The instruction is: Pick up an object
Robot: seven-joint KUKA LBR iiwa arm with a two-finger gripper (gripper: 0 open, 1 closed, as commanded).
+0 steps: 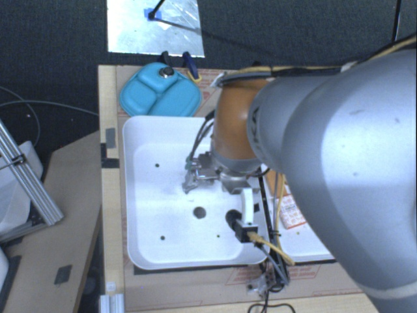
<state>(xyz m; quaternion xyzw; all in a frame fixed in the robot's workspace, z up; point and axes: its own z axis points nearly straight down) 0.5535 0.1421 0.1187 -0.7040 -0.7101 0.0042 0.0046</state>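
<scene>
The arm [313,142] reaches from the right, its claw [193,180] hanging low over the left bin [140,175], placed to search for a pick. Claw state: cannot tell. No object is evident on the bin floor.

We note a white bin [146,175], plain but for a few small dark spots on its floor. Arm [352,168] grey, with an orange band [234,119]. Behind the bin, a light blue divided tray [159,93]. Bench [111,194] pale tan. Silvery sheet [153,18] against a dark speckled backdrop [52,38]. Yellow and black cables [270,240] at the wrist.
</scene>
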